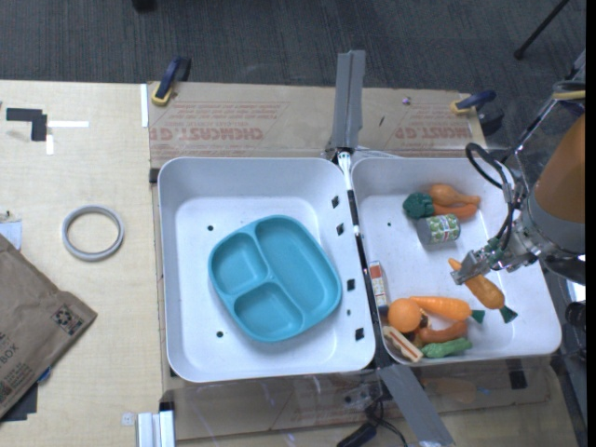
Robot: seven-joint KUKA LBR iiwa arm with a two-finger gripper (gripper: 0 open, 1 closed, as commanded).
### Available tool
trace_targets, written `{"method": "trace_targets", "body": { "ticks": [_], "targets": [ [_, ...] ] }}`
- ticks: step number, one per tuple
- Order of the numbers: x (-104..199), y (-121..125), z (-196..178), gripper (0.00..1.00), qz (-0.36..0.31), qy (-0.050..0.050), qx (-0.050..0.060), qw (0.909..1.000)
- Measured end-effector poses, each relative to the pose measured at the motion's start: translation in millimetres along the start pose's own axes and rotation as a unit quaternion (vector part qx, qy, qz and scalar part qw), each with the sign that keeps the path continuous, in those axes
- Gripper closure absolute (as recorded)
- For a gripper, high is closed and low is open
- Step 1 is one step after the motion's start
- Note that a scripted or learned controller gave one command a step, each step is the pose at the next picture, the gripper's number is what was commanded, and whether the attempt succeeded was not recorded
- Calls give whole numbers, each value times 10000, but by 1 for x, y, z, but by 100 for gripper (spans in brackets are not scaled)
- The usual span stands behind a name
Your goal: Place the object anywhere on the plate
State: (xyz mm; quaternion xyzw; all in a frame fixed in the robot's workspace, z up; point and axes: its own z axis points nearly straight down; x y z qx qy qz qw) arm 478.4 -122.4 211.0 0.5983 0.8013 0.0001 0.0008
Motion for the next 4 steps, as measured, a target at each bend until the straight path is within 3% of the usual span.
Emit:
{"method": "trace_targets", "body": {
  "ticks": [1,2,3,4],
  "targets": [
    [83,25,20,100,-609,8,16,9981],
    [149,62,18,100,-345,1,14,9994],
    [215,125,-17,100,-1183,-2,15,9930],
    [215,125,-17,0,-1180,-3,16,9930]
  ]
}}
